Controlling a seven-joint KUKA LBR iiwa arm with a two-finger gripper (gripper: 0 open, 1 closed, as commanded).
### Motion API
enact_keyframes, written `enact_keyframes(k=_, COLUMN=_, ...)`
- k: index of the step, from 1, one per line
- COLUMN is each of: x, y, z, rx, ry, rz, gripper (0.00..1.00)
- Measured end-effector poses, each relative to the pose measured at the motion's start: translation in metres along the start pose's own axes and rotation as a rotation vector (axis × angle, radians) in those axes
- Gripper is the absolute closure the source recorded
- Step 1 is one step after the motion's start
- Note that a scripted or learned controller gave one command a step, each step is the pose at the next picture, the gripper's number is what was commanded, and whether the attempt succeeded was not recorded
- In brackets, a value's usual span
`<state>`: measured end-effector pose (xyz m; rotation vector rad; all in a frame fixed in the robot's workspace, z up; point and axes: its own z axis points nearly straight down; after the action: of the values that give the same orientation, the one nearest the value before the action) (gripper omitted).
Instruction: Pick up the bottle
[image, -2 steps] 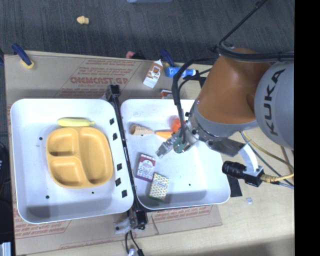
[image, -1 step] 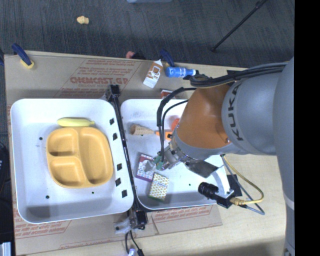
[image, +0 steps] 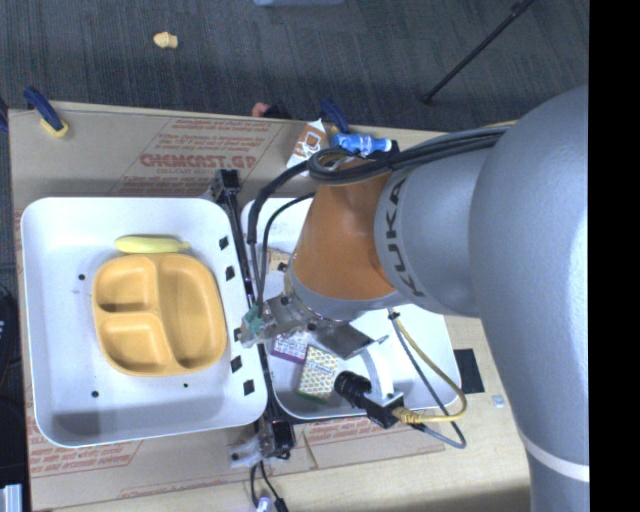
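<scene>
Two white bins sit side by side on the bench (image: 190, 150), which is covered in brown card printed in red with "CHEMCAST GP" along its far edge. "KUKA" runs in dark letters down the grey arm (image: 480, 230), just right of its orange band (image: 345, 240).

The left bin (image: 40, 300) carries a yellow divided tray (image: 160, 310) in its middle, with a slim yellow piece (image: 152, 243) touching the tray's far edge. Open white floor runs along the bin's near and left edges.

The arm covers most of the right bin (image: 425, 335), leaving bare floor only at its near right corner. The gripper (image: 262, 325) hangs at that bin's left edge, close to the wall between the bins. Whether it is released or clenched cannot be told.

Just beside it lie a purple-and-white patterned pack (image: 291, 347) and a yellow-green patterned pack (image: 318, 376). I cannot tell which thing here, if any, is the bottle.
</scene>
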<state>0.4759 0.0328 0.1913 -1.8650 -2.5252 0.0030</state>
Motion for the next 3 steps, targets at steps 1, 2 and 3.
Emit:
enact_keyframes(k=1, x=0.017, y=0.006, z=-0.046, rx=-0.001, ry=0.0, rz=-0.133, gripper=1.0)
enact_keyframes(k=2, x=0.021, y=0.006, z=0.0, rx=0.002, ry=0.001, rz=-0.444, gripper=1.0)
enact_keyframes(k=3, x=-0.02, y=0.003, z=-0.093, rx=-0.002, ry=-0.004, rz=-0.865, gripper=1.0)
